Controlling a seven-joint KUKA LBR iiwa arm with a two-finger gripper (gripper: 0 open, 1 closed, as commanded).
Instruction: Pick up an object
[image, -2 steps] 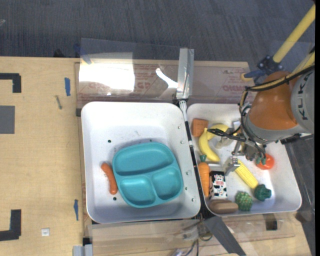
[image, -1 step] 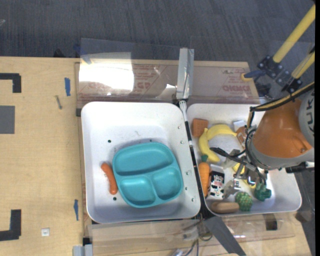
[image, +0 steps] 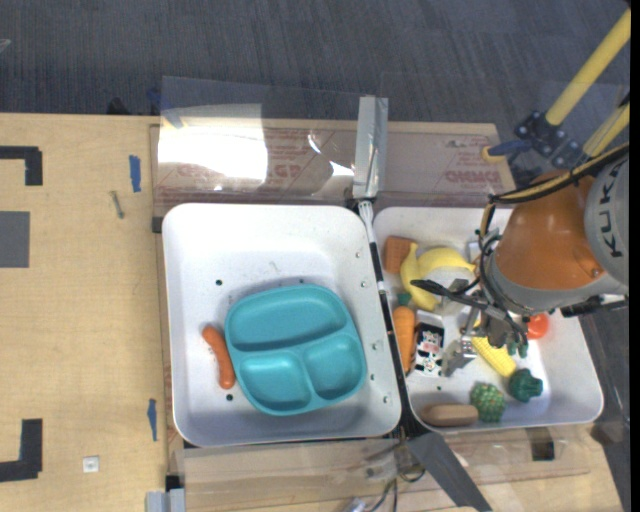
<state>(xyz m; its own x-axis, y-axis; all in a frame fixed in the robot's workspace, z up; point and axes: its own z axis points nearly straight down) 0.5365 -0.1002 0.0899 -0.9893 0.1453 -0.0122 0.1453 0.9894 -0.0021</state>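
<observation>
On the wooden tabletop (image: 80, 330) sit two white bins side by side. The left bin (image: 200, 240) holds a teal divided tray (image: 292, 347), with an orange sausage (image: 219, 357) lying just beside the tray's left edge.

In the right bin (image: 580, 385), a carrot (image: 403, 336) lies along the left wall, with a small black-and-white card (image: 428, 350) just to its right. Above them rests a yellow banana-like piece (image: 435, 268), and an orange block (image: 397, 250) lies near the bin's top left corner. Along the front wall are a brown roll (image: 450, 413), a green bumpy ball (image: 488, 400), and a green broccoli piece (image: 524, 384). A yellow piece (image: 493, 356) lies just above these, and a small red item (image: 539, 324) shows at the arm's lower edge.

The arm (image: 545, 245) comes in from the right, its orange band hanging over the right bin and the wrist pointing steeply down. The end effector (image: 470, 335) is low among the toys, between the card and the yellow piece. Whether it is apart or together, I cannot tell; cables and metal parts clutter the tip, and nothing is clearly seen clamped there.
</observation>
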